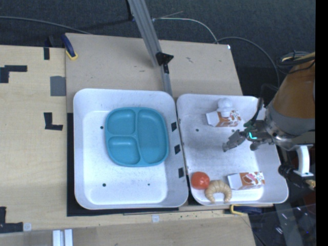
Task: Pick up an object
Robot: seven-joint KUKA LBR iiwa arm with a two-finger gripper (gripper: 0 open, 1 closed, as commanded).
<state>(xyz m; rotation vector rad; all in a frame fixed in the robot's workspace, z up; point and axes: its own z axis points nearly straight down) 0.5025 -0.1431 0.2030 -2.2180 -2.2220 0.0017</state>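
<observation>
no label reads clearly from up here. in the right white bin (190, 137) lie a white-and-orange carton with a round cap (223, 116), a flat carton (246, 180), a smooth red ball-shaped tomato (200, 179) and a curved tan croissant (219, 190). the left bin (82, 152) holds a teal divided plastic plate (137, 136). my arm reaches in low; my gripper (240, 140) hangs open over bare floor, holding nothing.

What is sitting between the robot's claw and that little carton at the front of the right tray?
Nothing visible. The gripper hangs over bare floor of the right bin; the carton lies nearer the front edge, with open white floor between them.
</observation>
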